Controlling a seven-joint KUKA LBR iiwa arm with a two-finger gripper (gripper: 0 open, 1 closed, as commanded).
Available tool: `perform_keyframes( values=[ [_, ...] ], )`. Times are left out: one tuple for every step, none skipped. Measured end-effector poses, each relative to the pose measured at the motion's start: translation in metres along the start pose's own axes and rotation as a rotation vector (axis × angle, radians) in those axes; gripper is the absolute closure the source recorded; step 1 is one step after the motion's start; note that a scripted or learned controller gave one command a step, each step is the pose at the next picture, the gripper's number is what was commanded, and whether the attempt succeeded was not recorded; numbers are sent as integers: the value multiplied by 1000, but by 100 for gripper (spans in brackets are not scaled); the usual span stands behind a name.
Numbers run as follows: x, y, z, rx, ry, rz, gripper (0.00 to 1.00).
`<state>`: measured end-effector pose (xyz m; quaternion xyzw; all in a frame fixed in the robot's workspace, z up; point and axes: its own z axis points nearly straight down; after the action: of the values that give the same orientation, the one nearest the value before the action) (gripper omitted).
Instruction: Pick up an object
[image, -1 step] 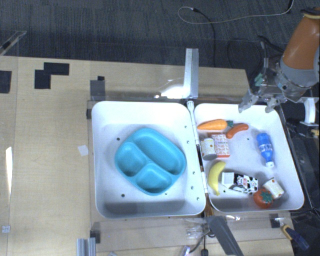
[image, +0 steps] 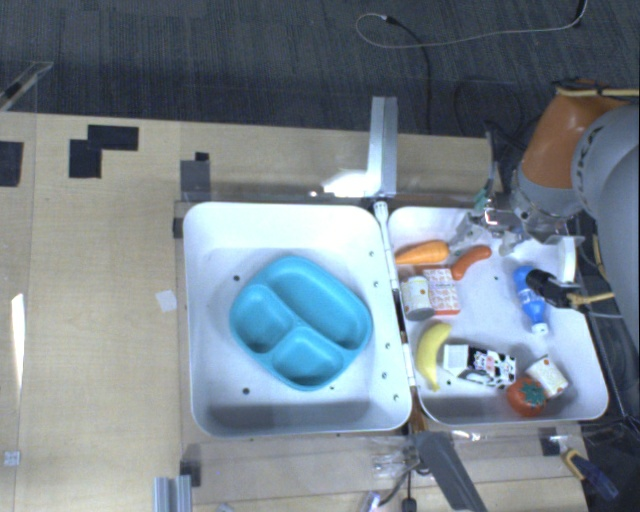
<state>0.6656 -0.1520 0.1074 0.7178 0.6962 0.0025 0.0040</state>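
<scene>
- Two white bins sit side by side on the table: the left bin holds a blue plate, and the right bin holds the loose items.
- The hand hangs over the right bin's far side, just above a sausage. A carrot lies just beside the sausage on the left.
- Hand state: I cannot tell whether it is open or closed. Nothing is seen gripped.
- Judged step: the approach to a pick, with the sausage as the nearest candidate.
- Recommended: descend centred over the sausage and close across its narrow width. Keep clear of the carrot and the bin's far wall, then lift straight up. Both items look round and may roll if nudged.
- A banana and a blue bottle lie well apart from the hand, with more room around them.
- Hard to make out: the hand's tip blurs into glare, so contact with the sausage cannot be confirmed.
- The arm is cut off at the right edge.
</scene>
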Motion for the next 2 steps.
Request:
perform_keyframes(
  values=[
    [-4, -25, 19, 1, 1, 93, 0],
    [-2, -22, 6, -5, 2, 90, 100]
  ],
)
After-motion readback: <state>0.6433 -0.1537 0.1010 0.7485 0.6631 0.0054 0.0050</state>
